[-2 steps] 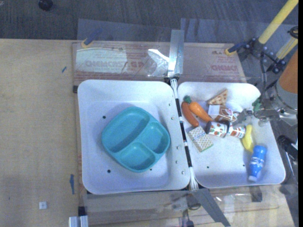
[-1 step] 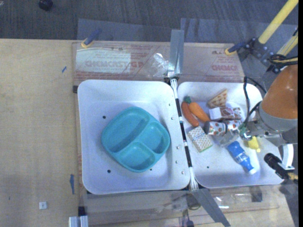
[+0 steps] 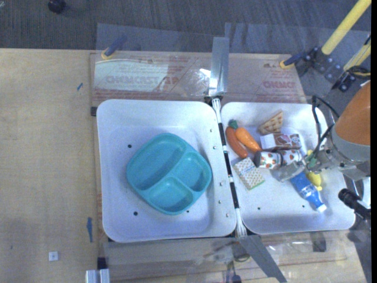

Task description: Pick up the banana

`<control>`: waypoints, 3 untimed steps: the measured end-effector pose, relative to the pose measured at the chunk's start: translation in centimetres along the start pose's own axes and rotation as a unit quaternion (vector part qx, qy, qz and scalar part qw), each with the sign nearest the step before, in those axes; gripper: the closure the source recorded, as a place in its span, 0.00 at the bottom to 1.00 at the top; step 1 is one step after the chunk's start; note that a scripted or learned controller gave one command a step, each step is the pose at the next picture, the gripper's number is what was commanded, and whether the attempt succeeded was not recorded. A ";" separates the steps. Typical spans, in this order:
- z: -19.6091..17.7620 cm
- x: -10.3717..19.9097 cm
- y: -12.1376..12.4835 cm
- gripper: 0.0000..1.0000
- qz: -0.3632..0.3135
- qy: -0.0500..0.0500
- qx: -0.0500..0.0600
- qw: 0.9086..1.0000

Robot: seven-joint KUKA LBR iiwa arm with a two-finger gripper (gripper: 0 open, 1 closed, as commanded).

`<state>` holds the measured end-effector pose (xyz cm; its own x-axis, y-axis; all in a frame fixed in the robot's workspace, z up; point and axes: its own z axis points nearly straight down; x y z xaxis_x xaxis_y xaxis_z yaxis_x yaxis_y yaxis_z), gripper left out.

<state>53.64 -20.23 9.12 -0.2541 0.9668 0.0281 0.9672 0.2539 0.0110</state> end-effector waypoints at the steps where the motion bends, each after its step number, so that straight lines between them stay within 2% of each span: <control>1: 0.1 -0.6 1.2 0.00 -0.024 -0.002 0.001 1.000; 2: -1.2 -1.3 1.3 1.00 -0.023 -0.013 -0.004 1.000; 3: -7.0 4.4 8.4 1.00 -0.029 -0.015 0.004 0.999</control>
